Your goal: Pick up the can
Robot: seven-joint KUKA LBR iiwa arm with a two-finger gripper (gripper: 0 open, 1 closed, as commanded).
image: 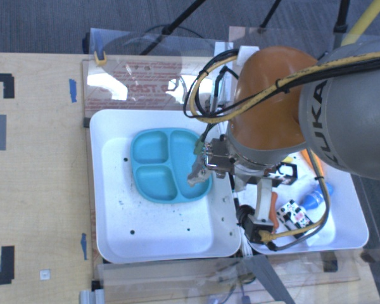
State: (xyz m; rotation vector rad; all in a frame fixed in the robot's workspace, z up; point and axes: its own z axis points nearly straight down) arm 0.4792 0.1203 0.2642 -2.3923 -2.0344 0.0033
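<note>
Hovering gripper (197,171) over smooth blue three-compartment plate (159,164).

On the grey arm (351,128), at the picture's right edge, large dark letters run sideways; "KU" can be made out, the rest is cut off. On the clear plastic sheet (139,81) behind the left bin there is faded red print, and only something like "CAST" can be read, the other marks being too blurred to tell
</note>
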